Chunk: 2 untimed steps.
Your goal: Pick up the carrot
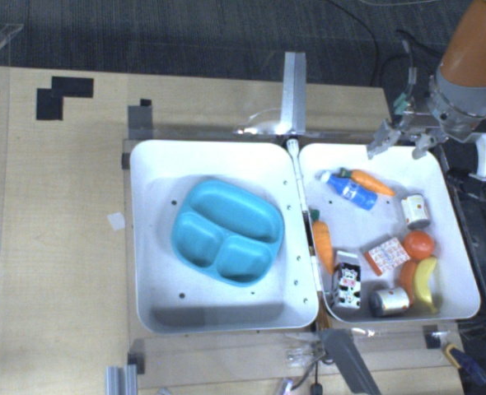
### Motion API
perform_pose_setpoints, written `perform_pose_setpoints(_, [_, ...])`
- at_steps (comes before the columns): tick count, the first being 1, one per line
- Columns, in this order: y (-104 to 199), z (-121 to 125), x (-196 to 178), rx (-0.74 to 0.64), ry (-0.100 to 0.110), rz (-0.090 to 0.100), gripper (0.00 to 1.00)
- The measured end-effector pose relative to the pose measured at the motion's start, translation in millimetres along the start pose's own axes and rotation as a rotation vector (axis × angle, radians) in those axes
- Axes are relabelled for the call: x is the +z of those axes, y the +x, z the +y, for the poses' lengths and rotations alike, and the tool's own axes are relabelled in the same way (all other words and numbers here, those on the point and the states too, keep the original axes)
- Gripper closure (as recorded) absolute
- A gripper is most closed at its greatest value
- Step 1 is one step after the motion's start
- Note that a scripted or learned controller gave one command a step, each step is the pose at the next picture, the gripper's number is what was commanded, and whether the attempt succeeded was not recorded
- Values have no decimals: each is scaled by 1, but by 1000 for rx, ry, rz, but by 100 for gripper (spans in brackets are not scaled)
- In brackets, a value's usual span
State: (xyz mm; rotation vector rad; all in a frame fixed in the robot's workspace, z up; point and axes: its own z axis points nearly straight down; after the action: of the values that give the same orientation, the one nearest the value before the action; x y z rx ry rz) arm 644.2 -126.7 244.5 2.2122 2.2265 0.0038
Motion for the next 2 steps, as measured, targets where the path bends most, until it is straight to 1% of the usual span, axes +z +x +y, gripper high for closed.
perform_pose_setpoints(1, [-40, 14, 133, -254, -5, -2, 0])
perform_pose_setpoints(2, [-48, 9, 157, -346, -3, -1, 0])
